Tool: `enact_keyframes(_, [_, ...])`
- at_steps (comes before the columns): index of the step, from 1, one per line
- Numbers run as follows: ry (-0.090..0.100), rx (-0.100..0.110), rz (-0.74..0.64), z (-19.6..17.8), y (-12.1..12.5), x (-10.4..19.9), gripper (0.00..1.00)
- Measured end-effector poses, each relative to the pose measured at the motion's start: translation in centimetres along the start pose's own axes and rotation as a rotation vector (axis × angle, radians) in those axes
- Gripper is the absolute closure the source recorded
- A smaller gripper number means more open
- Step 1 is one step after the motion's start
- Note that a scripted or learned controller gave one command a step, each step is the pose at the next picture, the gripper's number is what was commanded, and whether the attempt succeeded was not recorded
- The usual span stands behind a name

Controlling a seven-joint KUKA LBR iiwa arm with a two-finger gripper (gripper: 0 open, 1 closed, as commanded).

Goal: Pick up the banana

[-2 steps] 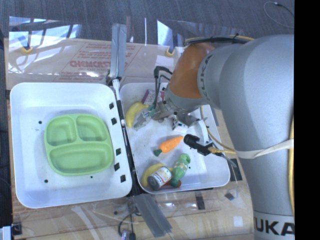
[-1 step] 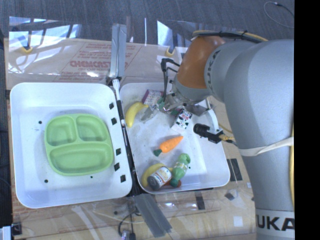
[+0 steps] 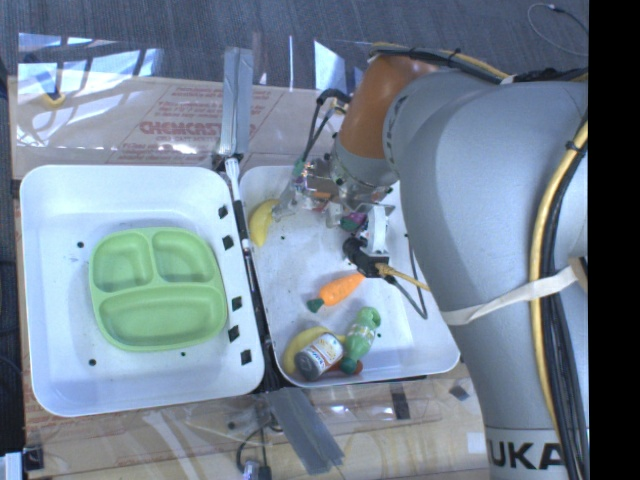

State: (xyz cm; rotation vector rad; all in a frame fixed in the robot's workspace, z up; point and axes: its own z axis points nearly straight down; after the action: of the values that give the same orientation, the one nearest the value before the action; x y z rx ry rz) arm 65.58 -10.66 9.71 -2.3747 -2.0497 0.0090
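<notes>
The yellow banana [image 3: 262, 221] lies in the right bin [image 3: 420, 338], tight against its upper left wall. My gripper [image 3: 303, 196] is low over the bin's back part, just right of the banana and very near it. The wrist's cables and metal parts hide the gripper's tip, and nothing shows as held. The grey arm with its orange band reaches in from the right and covers the bin's right side.
An orange carrot [image 3: 338, 289] lies mid-bin. A green bottle [image 3: 362, 331], a small jar [image 3: 320, 355] and a yellow fruit [image 3: 298, 344] crowd the front edge. The left bin [image 3: 50, 268] holds a green divided plate [image 3: 156, 288].
</notes>
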Motion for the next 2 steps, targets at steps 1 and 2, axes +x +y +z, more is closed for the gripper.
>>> enact_keyframes(1, [0.0, 0.012, 0.287, 0.3, -0.4, 1.3, 0.0])
enact_keyframes(2, [0.003, 0.004, 0.278, -0.8, -0.2, 1.7, 1.0])
